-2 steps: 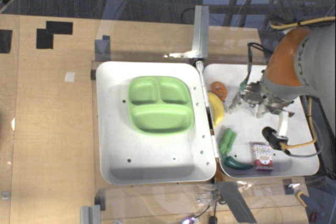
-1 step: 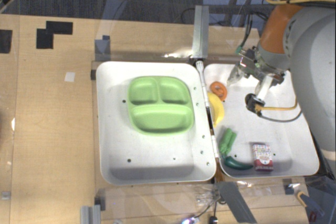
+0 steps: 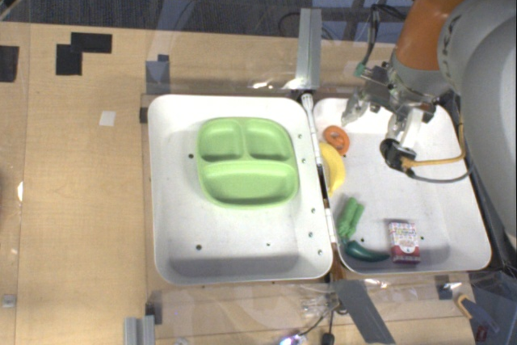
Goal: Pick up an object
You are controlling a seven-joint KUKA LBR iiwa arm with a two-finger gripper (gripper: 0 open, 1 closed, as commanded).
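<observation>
Two shallow white bins sit side by side on a wooden bench, seen from above at a slant. The left bin [image 3: 174, 254] holds a green divided plate [image 3: 245, 160], lying flat near its middle. The right bin [image 3: 452, 222] holds several small things: an orange round piece [image 3: 337, 138] near the dividing wall, a yellow banana [image 3: 333, 167] just below and touching it, a green vegetable-like piece [image 3: 350, 218] lower down, a darker green one [image 3: 363, 252] near the front edge, and a small red and white packet [image 3: 403, 241] beside it. The grey arm with its orange band [image 3: 424, 32] reaches in from the right. Its gripper [image 3: 373, 113] hangs over the far end of the right bin with fingers spread apart, apparently empty, though glare makes this hard to judge.
</observation>
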